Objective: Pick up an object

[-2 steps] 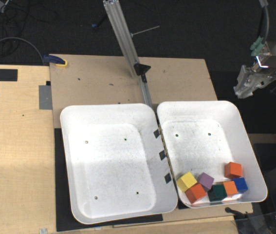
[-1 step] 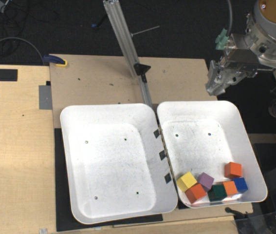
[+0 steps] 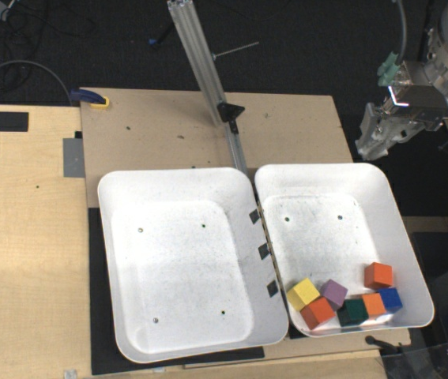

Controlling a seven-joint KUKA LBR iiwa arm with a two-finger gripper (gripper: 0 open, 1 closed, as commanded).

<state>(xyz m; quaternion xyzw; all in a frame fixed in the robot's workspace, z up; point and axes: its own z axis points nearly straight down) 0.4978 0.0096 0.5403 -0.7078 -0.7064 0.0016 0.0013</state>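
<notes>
Several small coloured blocks lie clustered in the near right corner of the right bin: a yellow one, a purple one, a red one, a dark green one, an orange one, a blue one and a red-orange one. My gripper hangs beyond the bin's far right corner, outside its rim and well above and away from the blocks. Nothing shows in its grasp.
The left bin sits beside the right one, joined by black clips. A slanted aluminium post rises behind the bins. A small blue and yellow item lies at the board's far left corner.
</notes>
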